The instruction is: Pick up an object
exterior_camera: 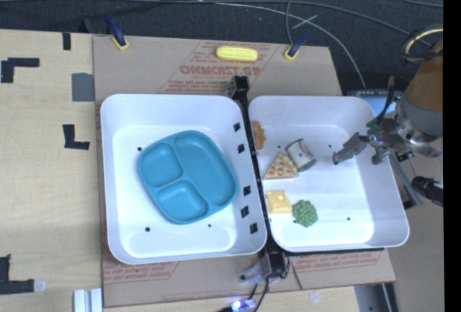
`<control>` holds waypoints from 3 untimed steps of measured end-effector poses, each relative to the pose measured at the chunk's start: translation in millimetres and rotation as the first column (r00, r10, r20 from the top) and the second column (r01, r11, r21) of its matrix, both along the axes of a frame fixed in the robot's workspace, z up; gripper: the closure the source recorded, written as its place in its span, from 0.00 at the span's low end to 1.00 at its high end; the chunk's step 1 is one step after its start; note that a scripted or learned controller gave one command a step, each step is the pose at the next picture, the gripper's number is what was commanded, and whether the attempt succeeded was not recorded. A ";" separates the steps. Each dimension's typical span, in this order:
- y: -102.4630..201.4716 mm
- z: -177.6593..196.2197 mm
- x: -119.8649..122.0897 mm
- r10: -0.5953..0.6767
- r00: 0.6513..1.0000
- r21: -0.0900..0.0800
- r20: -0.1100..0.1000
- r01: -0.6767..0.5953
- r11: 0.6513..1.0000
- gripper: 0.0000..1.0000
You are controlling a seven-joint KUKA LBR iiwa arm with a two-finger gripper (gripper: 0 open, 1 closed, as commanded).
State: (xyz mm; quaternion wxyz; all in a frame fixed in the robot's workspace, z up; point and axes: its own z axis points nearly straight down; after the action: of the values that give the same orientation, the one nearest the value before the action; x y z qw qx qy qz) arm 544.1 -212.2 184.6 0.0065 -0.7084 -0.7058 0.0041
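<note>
My gripper [356, 155] hangs over the right side of the right bin [338, 112], open, with nothing between its fingers. Left of it, in the same bin, lie a small grey-and-white cup-like piece [300, 154], a pizza slice [281, 168], a yellow block [277, 201], a green broccoli piece [305, 213] and an orange-brown piece [257, 135] against the left wall. The grey piece is the nearest, a short gap from the left fingertip.
The left bin [119, 159] holds a blue divided plate [187, 175]. A yellow corn cob [236, 53] lies on the cardboard behind the bins. Black cables run across the dark floor at the back and down toward the arm.
</note>
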 end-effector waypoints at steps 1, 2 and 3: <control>0.5 8.0 3.5 0.005 1.000 -0.004 0.014 -0.004 1.000 0.00; 5.0 -55.6 -0.1 0.005 1.000 -0.002 0.009 -0.005 1.000 0.00; 5.3 -101.7 0.2 0.005 1.000 -0.006 0.015 -0.005 1.000 0.00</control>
State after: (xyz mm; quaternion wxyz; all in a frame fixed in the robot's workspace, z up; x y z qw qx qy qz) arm 544.3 -206.8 83.0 -0.0010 -0.7066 -0.7076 0.0009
